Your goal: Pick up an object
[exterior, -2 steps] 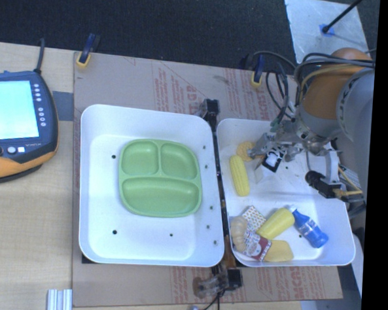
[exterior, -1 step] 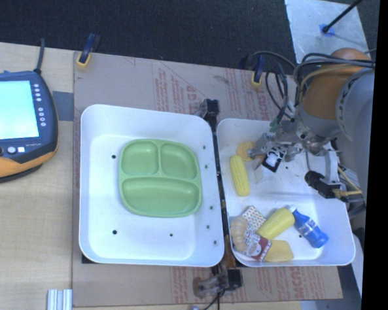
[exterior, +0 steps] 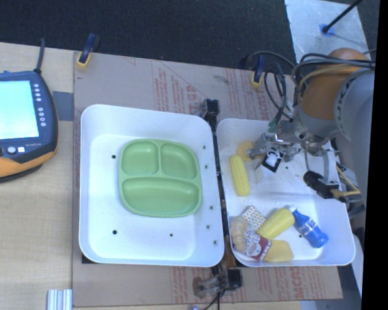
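Gripper [exterior: 271,151] low in right bin [exterior: 345,255], rear part; can't tell its state. Corn [exterior: 239,175] lies just left of it, apart. Yellow bottle [exterior: 276,222], blue bottle [exterior: 309,230] and snack packs [exterior: 249,234] near the front. Left bin [exterior: 94,178] holds green tray [exterior: 160,178]. Wooden bench [exterior: 25,239], cardboard [exterior: 152,83] underlay, pendant [exterior: 15,124] far left.

Grey arm [exterior: 345,95] reaches in from the right, end effector [exterior: 270,151] lowered.

Two white bins [exterior: 93,197] — one green plate [exterior: 160,178], one corn cob [exterior: 239,175], one blue bottle [exterior: 309,230].
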Tool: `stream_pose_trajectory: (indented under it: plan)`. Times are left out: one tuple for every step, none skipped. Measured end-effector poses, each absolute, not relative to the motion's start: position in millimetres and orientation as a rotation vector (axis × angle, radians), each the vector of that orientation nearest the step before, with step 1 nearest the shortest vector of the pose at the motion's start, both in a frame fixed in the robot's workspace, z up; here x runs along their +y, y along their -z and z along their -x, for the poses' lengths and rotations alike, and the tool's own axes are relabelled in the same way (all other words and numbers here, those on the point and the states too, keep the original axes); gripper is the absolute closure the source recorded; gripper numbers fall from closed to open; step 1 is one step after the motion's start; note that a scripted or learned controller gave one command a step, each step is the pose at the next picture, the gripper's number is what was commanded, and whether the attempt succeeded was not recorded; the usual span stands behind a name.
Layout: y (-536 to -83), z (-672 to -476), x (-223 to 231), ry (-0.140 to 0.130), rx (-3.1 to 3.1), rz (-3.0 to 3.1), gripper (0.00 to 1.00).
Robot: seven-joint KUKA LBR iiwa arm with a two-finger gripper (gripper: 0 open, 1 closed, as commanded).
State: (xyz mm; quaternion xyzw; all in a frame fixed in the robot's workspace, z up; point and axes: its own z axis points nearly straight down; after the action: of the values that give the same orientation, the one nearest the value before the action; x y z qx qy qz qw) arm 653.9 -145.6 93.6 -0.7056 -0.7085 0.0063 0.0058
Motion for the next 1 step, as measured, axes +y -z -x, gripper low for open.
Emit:
stream_pose_trajectory:
  plan:
    - [-93.6, -654.5, -159.5, -0.012, -2.215, 2.201, 0.0]
